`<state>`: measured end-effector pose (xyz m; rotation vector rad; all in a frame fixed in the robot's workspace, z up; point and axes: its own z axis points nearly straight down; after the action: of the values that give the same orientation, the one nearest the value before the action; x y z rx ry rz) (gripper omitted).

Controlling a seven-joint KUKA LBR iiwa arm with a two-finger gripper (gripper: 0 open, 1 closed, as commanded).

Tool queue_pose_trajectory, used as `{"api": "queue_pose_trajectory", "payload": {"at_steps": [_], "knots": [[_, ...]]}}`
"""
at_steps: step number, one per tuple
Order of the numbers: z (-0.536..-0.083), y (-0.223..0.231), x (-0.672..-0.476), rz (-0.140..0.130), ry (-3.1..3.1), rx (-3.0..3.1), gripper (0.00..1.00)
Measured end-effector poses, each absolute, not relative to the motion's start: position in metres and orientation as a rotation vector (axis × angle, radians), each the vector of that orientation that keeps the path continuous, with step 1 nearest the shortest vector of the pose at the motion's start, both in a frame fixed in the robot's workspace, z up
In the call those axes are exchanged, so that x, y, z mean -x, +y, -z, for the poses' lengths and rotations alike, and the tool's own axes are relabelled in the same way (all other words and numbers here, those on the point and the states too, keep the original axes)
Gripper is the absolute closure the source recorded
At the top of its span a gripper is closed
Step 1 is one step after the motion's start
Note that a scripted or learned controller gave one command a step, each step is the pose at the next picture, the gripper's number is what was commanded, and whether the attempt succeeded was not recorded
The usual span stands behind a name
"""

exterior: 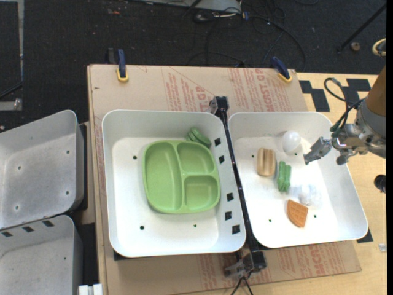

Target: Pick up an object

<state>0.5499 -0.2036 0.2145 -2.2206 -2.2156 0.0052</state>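
The right bin [344, 226] holds a tan block [265, 161], a white ball [290, 141], a green piece [283, 176], a small white crumpled thing [309, 194] and an orange wedge [297, 213]. My gripper [328, 153] hangs over the bin's upper right part, to the right of the white ball and above the crumpled thing. Its two fingers stand apart with nothing between them. The grey arm comes in from the right edge.
The left bin [123, 226] holds a green divided plate [182, 176] and a small green item [198, 136] at its upper right corner. A black divider [232, 177] runs between the bins. Grey trays [37, 165] lie off the bench to the left.
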Motion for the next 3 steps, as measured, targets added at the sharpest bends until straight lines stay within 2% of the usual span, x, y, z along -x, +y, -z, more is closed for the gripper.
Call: {"api": "queue_pose_trajectory", "payload": {"at_steps": [2,3], "knots": [[-0.118,-0.215,-0.559,-0.002,-2.219,2.221,0.0],[-0.131,-0.215,-0.56,0.001,-2.222,2.223,1.0]]}}
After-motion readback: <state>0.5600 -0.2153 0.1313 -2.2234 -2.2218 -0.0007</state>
